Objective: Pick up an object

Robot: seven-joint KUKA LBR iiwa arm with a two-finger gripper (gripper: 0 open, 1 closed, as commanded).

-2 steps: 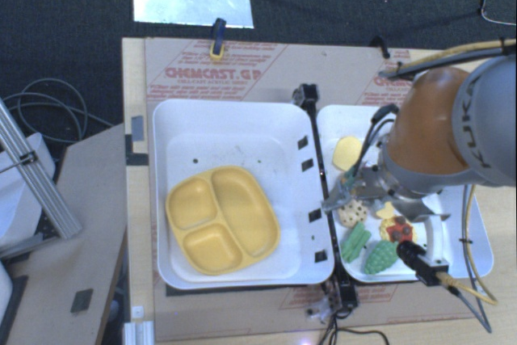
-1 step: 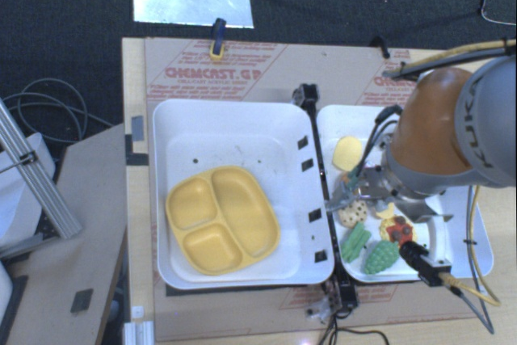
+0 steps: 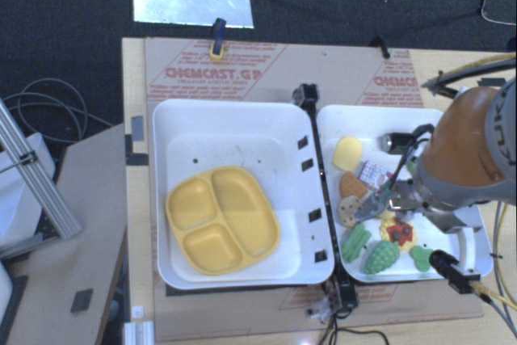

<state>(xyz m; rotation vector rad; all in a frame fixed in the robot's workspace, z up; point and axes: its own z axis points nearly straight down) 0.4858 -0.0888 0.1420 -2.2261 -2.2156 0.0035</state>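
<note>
Red "CHEMCAST GP" lettering repeats across the brown sheet (image 3: 242,70) under both bins. The arm (image 3: 472,145) covers much of the right bin (image 3: 331,119), where the tool (image 3: 373,202) hangs over crowded toy food (image 3: 381,256); its spread cannot be told. A yellow divided tray (image 3: 220,218) sits in the left bin (image 3: 234,121).

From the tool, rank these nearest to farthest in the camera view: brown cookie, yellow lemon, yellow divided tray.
1. brown cookie, right bin, just left of the tool.
2. yellow lemon, same bin, farther toward its back.
3. yellow divided tray, in the left bin, across the divider.
</note>
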